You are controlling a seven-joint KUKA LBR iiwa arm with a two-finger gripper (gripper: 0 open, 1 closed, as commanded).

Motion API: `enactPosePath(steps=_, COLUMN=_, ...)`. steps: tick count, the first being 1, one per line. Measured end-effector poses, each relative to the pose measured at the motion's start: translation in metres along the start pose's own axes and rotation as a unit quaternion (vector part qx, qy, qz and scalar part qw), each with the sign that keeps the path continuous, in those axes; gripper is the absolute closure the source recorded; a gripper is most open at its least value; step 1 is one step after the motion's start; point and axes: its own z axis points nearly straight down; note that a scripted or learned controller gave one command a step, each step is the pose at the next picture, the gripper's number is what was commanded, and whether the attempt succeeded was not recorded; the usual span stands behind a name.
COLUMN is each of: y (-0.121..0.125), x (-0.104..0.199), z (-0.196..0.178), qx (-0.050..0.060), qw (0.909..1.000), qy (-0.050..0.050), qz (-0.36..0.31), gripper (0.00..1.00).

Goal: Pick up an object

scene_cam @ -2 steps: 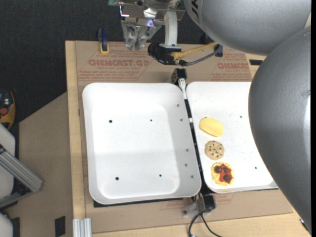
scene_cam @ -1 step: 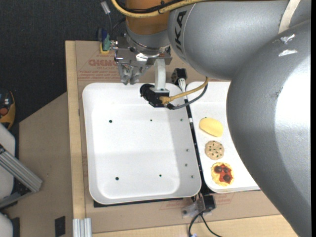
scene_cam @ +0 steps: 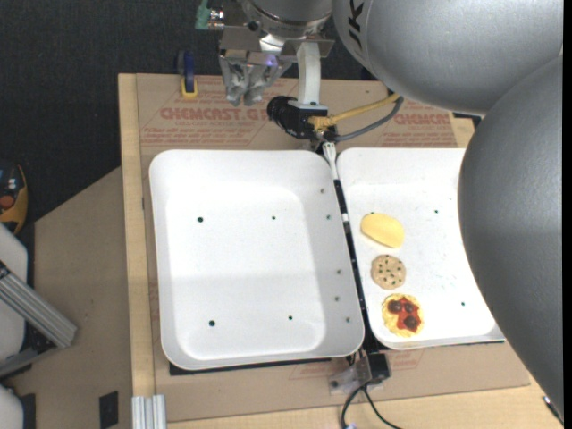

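Three small food-like items lie in the right bin (scene_cam: 447,172) near its left wall: a yellow lemon-shaped piece (scene_cam: 382,230), a round chocolate-chip cookie (scene_cam: 388,272) below it, and a round pastry with red topping (scene_cam: 403,315) nearest the front. My gripper (scene_cam: 248,85) hangs high at the top of the view, above the bench's far edge and beyond the left bin (scene_cam: 179,239), well apart from all three items. Nothing shows between its fingers.
A small blue and yellow clamp (scene_cam: 188,74) sits on the bench's far edge, left of the gripper. The arm's large grey body covers the top right and hangs over part of the right bin. A cable connector (scene_cam: 371,369) lies at the front between the bins.
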Motion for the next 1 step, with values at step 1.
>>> enactPosePath(steps=1, y=0.0124, x=-0.0008, z=0.0767, qx=0.009, qw=1.0, qy=-0.003, qz=0.001, gripper=1.0)
